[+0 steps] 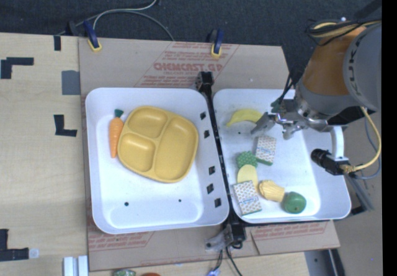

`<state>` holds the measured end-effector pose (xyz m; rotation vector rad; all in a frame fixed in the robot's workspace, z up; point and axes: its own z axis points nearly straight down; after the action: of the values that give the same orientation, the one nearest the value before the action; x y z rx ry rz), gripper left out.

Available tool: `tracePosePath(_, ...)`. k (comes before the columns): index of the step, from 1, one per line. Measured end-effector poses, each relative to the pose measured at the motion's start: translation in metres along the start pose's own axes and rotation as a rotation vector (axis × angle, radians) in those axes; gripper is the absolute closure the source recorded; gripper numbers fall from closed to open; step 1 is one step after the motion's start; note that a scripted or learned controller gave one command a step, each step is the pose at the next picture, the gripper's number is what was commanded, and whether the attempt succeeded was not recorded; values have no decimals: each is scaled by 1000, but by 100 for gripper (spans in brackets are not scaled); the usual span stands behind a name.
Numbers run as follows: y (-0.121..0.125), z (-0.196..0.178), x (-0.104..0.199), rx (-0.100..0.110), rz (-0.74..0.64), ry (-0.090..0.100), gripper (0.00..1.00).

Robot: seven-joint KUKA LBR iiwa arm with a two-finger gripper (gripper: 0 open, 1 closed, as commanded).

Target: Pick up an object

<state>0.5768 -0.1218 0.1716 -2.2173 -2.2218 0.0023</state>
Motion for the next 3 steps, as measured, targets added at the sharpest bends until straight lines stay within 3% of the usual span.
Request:
tracePosePath(1, 76, -13, 39, -3, -1, 0, 0)
tracePosePath(2, 96, 68, 24, -17, 0, -5, 0)
tracePosePath(3, 92, 86, 1, -4, 1, -4, 0)
